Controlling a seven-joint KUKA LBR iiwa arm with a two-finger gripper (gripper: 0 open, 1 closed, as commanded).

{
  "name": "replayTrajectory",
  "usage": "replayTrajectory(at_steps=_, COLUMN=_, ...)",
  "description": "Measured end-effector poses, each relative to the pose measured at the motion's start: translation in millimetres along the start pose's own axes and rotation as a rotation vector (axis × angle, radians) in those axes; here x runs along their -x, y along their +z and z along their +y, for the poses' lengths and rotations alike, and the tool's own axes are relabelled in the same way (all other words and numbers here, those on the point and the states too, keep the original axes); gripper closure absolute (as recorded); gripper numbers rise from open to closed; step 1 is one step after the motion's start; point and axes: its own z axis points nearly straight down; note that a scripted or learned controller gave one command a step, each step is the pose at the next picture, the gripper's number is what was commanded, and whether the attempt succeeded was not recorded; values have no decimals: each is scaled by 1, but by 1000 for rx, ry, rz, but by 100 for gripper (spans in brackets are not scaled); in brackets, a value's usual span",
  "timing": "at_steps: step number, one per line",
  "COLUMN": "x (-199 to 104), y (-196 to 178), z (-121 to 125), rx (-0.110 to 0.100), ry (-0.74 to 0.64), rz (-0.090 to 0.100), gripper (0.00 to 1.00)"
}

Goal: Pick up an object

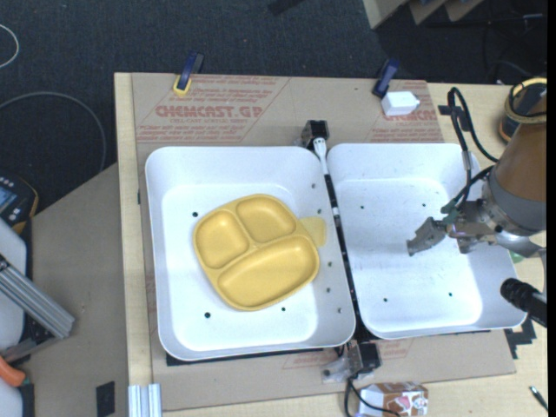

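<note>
A yellow divided plate (256, 252) with three compartments lies flat in the middle of the left bin (174, 311). A small pale yellow piece (314, 229) pokes out from under the plate's right edge. My gripper (423, 238) hangs over the right bin (391, 302), right of that bin's middle and pointing left. It is well apart from the plate, and I see nothing held in it. The arm's orange band (526, 168) is at the right edge of the view.
The bins stand side by side on a cardboard-covered bench (261, 107), with a black divider strip (334, 224) between them. Blue clamps (187, 72) and a white block (400, 103) sit at the back edge. Black cables (465, 142) trail near the arm.
</note>
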Motion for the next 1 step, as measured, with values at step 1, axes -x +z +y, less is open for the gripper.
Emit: replayTrajectory(at_steps=1, x=-57, y=-109, z=-4, rx=14, ry=-9, rz=0, gripper=0)
